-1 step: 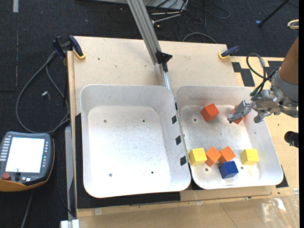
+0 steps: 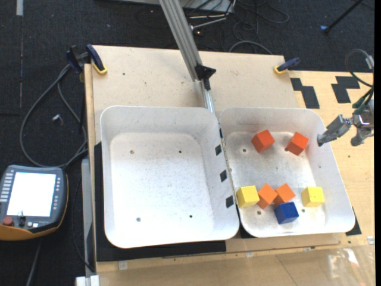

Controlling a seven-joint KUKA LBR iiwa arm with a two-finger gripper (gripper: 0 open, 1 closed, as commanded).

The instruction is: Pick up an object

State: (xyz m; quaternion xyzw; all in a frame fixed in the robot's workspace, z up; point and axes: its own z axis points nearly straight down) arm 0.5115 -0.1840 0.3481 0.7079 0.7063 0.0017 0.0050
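The right bin (image 2: pixel 333 165) holds several small cubes. Two orange cubes (image 2: pixel 262 140) (image 2: pixel 297 143) sit apart near its far side. Along the near side a yellow cube (image 2: pixel 247 195), two orange cubes (image 2: pixel 267 194) (image 2: pixel 286 192) and a blue cube (image 2: pixel 286 212) are bunched together, with a second yellow cube (image 2: pixel 312 196) a little to their right. My gripper (image 2: pixel 339 134) hangs at the bin's far right rim, just right of the nearer orange cube, with nothing seen in it.
The left bin (image 2: pixel 113 159) sits beside the right one on the wooden bench. A slanted metal pole (image 2: pixel 181 31) ends at the bins' shared far edge. Clamps (image 2: pixel 95 61) (image 2: pixel 287 65) mark the bench's far corners. A teach pendant (image 2: pixel 31 201) lies off the bench's left.
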